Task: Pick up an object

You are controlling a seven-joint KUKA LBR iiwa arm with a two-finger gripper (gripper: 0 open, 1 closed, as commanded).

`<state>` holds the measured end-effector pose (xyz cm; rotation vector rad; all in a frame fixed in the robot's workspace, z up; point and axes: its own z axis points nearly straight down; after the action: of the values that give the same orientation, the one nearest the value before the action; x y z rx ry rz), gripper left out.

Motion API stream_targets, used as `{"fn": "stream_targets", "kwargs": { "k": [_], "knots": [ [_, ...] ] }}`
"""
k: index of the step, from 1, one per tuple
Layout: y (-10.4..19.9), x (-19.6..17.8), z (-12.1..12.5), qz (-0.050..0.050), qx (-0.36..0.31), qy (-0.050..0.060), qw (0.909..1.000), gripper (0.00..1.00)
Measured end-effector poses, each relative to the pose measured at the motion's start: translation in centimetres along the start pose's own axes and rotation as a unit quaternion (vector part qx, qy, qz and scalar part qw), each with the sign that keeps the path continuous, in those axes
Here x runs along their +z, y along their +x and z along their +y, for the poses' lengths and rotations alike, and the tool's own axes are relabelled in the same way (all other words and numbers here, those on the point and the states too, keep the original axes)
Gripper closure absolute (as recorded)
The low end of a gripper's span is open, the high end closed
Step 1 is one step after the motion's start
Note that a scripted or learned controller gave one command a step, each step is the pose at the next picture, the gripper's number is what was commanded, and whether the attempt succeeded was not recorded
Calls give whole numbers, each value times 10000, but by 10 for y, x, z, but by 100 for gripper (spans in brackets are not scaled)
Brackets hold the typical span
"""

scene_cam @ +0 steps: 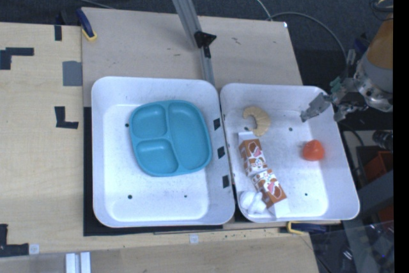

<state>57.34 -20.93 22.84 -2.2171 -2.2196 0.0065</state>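
Observation:
In the right bin [332, 201] lie a small orange-red round object [313, 150], a tan curved piece [257, 118], a long brown-and-white packet [260, 172] and a white lump [253, 202] at the packet's near end. My gripper [321, 115] hangs over the bin's far right corner, above and slightly right of the orange-red object. Its two fingers are spread apart, with nothing between them. The grey arm with its orange band enters from the right edge.
The left bin [108, 201] holds a blue divided plate [170, 137]. A slanted metal bar [182, 0] crosses behind the bins, ending at a black clamp [204, 40]. Cables trail across the dark floor behind the bench.

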Motion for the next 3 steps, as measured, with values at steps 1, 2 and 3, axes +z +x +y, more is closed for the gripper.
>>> {"fn": "stream_targets", "kwargs": {
  "k": [1, 2, 3],
  "knots": [
    [7, 56, 8, 5, -8, 3, 10000, 0],
    [6, 100, 5, 1, -2, 1, 10000, 0],
    [6, 87, 6, -4, -11, -19, 10000, 100]
  ]
}}
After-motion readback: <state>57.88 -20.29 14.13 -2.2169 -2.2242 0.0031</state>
